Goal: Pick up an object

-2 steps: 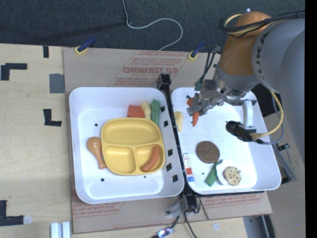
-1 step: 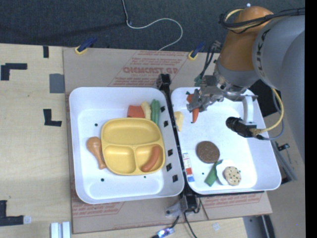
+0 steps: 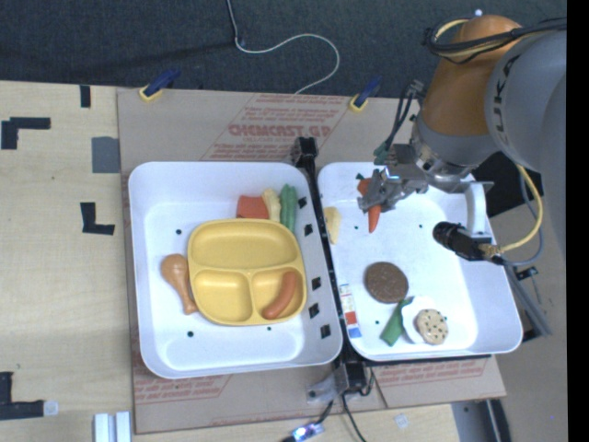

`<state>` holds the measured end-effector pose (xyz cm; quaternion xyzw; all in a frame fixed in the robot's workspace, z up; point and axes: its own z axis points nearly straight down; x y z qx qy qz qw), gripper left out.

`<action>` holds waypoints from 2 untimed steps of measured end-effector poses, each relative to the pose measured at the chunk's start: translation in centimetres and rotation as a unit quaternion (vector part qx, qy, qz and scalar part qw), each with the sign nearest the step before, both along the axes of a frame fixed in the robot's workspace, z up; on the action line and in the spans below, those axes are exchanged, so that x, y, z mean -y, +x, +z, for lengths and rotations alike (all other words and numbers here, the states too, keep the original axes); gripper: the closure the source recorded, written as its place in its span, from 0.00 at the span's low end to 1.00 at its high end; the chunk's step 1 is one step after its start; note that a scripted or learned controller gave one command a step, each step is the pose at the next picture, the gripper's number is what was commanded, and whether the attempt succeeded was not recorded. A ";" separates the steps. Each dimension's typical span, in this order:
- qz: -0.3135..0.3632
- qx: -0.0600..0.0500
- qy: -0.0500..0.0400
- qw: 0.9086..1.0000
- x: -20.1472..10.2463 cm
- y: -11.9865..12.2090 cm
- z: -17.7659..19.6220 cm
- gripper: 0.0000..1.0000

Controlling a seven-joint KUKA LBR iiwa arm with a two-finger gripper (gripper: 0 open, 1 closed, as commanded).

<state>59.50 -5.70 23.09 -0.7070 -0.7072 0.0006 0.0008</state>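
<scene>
The hand (image 3: 379, 191) holds a carrot (image 3: 374, 216) pointing down-frame.

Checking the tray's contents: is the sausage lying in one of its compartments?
Yes, the sausage lies in the lower right compartment of the yellow tray.

The arm (image 3: 529, 72) I operate has smooth, rounded grey housings; part of a dark printed maker's name shows on the large link near the upper right. Above the wrist sits a glossy orange band (image 3: 465, 72), domed on top. Below it I see a pale metallic ring (image 3: 442, 159), then the end effector (image 3: 379, 193), a compact dark and silver block with small fittings. A thin black cable (image 3: 402, 122) runs down beside the band. A yellow cable (image 3: 529, 219) loops near a black cylindrical part (image 3: 457, 239) fixed to a white bracket (image 3: 476, 212).
</scene>
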 end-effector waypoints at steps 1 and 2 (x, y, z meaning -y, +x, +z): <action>0.001 0.000 0.000 1.000 -1.1 0.6 0.2 1.00; 0.000 0.000 -0.001 1.000 -0.6 1.2 -0.5 1.00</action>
